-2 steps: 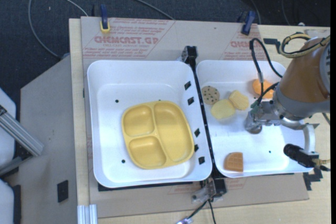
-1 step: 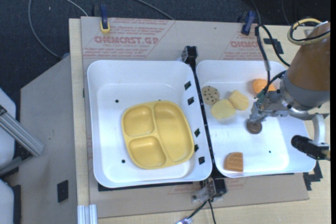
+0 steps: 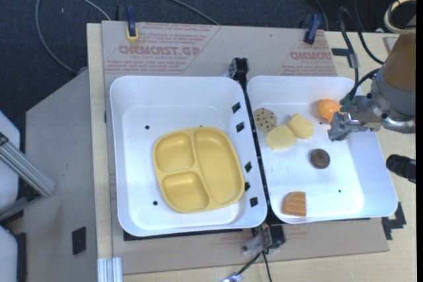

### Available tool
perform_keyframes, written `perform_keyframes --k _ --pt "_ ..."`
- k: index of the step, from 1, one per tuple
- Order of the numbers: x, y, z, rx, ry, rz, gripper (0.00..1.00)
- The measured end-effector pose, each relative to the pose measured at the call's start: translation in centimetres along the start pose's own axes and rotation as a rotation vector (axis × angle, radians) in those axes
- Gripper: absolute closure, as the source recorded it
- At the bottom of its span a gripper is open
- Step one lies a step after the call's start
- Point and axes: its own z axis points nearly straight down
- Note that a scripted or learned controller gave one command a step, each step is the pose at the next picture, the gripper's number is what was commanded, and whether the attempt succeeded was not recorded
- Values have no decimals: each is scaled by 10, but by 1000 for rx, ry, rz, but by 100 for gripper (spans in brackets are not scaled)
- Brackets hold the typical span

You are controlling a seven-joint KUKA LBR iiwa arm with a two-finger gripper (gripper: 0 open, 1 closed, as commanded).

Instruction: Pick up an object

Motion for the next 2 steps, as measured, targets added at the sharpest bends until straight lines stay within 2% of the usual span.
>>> perform_keyframes --k 1,2 --pt "0 2 -50 0 0 0 100" --pt "55 28 -33 6 2 -5 100"
